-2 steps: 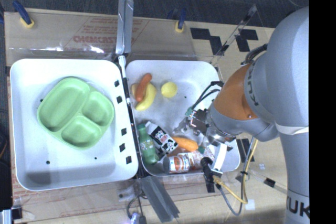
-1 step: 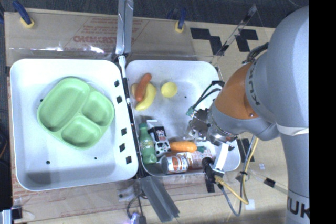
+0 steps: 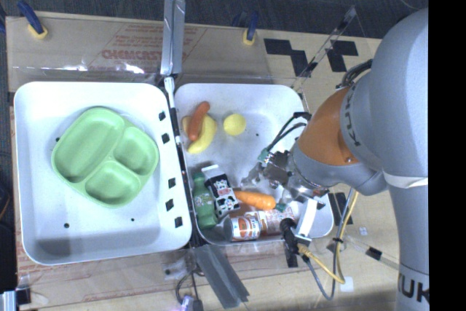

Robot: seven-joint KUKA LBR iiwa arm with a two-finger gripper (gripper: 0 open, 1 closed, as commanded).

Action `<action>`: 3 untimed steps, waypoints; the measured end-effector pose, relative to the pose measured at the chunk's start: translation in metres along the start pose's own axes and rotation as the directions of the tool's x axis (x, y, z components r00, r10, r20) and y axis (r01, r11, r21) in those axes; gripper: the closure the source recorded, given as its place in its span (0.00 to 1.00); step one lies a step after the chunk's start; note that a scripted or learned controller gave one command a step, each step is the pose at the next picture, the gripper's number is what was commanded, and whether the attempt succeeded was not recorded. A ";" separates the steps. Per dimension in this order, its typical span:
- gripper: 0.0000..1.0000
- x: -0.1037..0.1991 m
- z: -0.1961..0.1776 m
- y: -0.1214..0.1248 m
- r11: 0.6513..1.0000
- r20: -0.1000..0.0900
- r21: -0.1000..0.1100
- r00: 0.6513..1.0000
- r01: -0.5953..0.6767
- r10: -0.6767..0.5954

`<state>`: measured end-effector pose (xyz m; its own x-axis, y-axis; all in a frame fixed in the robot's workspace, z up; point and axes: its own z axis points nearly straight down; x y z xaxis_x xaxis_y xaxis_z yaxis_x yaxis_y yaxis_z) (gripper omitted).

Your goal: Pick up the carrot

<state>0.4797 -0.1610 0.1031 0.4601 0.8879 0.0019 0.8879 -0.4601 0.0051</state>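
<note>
The carrot [image 3: 255, 199] is a small orange piece lying flat in the right bin [image 3: 251, 95], near its front edge. It sits between a black-and-white carton [image 3: 220, 192] on its left and a red-labelled bottle [image 3: 253, 226] in front of it. My gripper [image 3: 275, 172] hangs low over the bin, just above and to the right of the carrot's right end. Nothing is visibly held in it. The grey wrist with its orange band [image 3: 324, 142] covers the bin's right side.
A sausage [image 3: 198, 118], a banana [image 3: 204, 135] and a yellow lemon [image 3: 234, 124] lie at the back of the right bin. A green bottle [image 3: 202, 204] stands against the divider. The left bin [image 3: 44, 229] holds a green divided plate [image 3: 105, 154].
</note>
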 end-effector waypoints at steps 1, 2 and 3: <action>0.00 0.006 0.010 -0.005 0.952 0.001 0.003 0.952 0.305 -0.305; 1.00 0.007 0.000 -0.003 0.951 0.000 0.000 0.951 0.310 -0.310; 1.00 0.093 -0.121 -0.031 1.000 0.001 0.007 1.000 0.005 -0.005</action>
<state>0.4944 -0.0646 0.2239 0.4554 0.8903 0.0008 0.8903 -0.4554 -0.0022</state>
